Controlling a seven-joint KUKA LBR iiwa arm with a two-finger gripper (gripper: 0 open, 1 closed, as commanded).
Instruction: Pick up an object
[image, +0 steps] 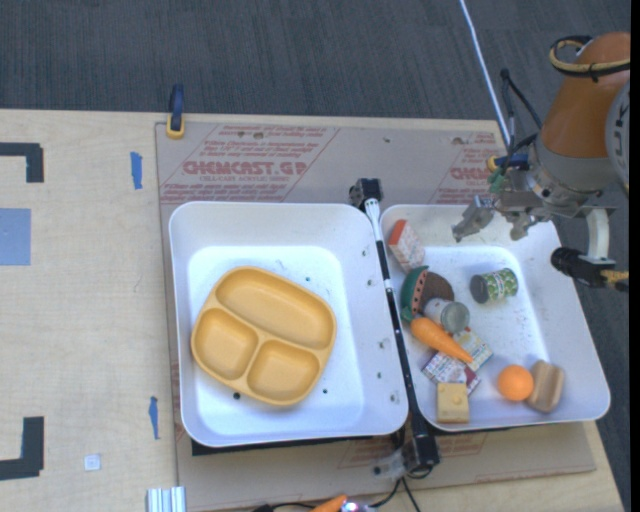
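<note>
Hovering over the right bin's (590, 390) far edge, the gripper (493, 222) is spreading its fingers apart, grasping nothing. Nearest it in that bin is lying a small green-labelled can (496, 285), on its side. A yellow divided plate (262, 335) is sitting in the left bin (190, 260) on the cardboard-covered bench (250, 165).

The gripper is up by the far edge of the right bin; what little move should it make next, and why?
Probably a short drop toward the green can. The gripper hangs open with nothing between its fingers, and that can lies nearest, apart from the other toys.
</note>
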